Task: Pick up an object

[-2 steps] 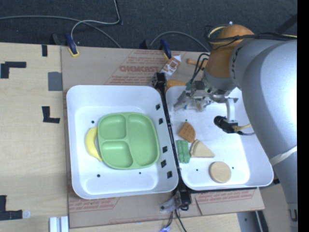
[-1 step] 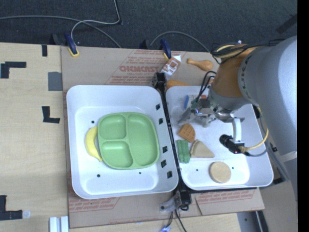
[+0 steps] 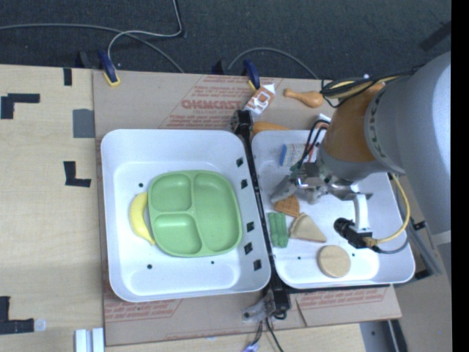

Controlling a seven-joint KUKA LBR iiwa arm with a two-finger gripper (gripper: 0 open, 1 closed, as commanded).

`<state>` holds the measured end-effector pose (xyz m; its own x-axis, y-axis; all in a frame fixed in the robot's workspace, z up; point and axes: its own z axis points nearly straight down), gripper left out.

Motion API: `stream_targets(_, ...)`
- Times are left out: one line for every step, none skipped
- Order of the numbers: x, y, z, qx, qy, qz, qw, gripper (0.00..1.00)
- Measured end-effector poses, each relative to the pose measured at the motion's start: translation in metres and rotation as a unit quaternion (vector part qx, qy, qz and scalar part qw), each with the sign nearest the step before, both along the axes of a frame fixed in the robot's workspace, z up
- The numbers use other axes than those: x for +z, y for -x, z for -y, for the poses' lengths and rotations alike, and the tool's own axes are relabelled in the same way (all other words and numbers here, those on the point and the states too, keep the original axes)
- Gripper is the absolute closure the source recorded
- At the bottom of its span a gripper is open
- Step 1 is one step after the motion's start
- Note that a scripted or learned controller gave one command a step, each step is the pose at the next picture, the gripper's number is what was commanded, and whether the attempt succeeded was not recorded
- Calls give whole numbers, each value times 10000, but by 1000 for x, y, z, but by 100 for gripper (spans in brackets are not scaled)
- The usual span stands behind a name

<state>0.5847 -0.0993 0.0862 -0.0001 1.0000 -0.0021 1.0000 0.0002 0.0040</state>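
My gripper [image 3: 292,187] is low in the right bin [image 3: 388,273], at its left middle, under the grey arm with the orange band. It sits just above an orange wedge [image 3: 287,206] and seems to touch or nearly touch it. Close by lie a green strip [image 3: 278,230], a tan wedge [image 3: 308,229] and a round tan disc [image 3: 334,261]. A small blue piece [image 3: 283,155] lies behind the gripper. The arm hides the bin's back right part.
The left bin [image 3: 121,160] holds a green divided plate [image 3: 195,213] with a yellow banana [image 3: 138,218] tucked under its left edge. Behind the bins on the cardboard lie a tan gourd shape [image 3: 304,96] and a small white and orange packet [image 3: 259,100].
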Motion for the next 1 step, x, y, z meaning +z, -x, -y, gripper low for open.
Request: stream_targets(9, 0, 0, 3, 0, -1, 10000, 100)
